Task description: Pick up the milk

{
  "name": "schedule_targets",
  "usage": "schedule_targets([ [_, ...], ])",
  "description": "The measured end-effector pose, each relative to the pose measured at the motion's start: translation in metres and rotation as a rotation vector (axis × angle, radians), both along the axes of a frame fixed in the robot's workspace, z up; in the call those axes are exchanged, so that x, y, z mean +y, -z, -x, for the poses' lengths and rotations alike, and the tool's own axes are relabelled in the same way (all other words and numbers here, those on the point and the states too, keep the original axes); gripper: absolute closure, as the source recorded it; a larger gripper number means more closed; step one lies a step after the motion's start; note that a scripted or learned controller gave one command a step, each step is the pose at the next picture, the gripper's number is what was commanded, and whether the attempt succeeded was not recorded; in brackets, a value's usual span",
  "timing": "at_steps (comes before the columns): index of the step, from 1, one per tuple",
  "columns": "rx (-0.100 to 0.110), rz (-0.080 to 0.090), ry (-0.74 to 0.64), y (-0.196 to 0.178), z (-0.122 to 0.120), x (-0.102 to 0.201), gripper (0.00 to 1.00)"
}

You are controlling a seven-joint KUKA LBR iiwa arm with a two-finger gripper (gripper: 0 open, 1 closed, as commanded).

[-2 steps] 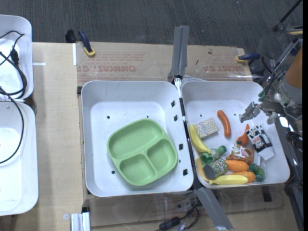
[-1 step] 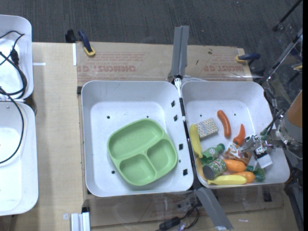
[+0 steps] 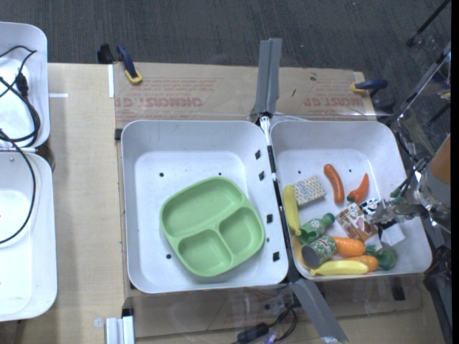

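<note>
1. White plastic defines the scene: two shallow bins sit side by side on the wooden bench, the left bin carrying a green divided plate and the right bin crowded with toy food.

2. We place the milk, a small carton with black-and-white cow patches, near the right bin's right wall, about halfway along it, just beside a brown-and-white patterned packet.

3. We see the hand reaching in from the bench's right edge, touching or just beside the carton; we cannot tell whether it is spread or pinching, since glare and clutter blur that spot.

4. We judge the step in hand to be the approach or closing on the carton; nothing shows the carton lifted.

5. Toys appear heaped toward the right bin's front: a banana, a carrot, a green bottle, with a sausage, a chilli and a speckled box further back. We judge the crowding could make a clean grip awkward, as neighbours touch the carton's side.

6. Red lettering runs upside down across the cardboard sheet at the bench's far edge; we make out what looks like "CHEMCAS", not with certainty. Clamps pin that sheet flat.
</note>
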State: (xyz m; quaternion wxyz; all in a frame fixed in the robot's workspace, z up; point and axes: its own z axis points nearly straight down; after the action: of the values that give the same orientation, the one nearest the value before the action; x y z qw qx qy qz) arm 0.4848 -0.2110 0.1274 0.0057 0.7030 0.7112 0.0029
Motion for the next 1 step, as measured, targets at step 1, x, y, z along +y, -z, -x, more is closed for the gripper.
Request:
schedule_targets([
  [1,0.013,-0.003,0.025,-0.0813,-0.0606,0.0467,1.0],
])
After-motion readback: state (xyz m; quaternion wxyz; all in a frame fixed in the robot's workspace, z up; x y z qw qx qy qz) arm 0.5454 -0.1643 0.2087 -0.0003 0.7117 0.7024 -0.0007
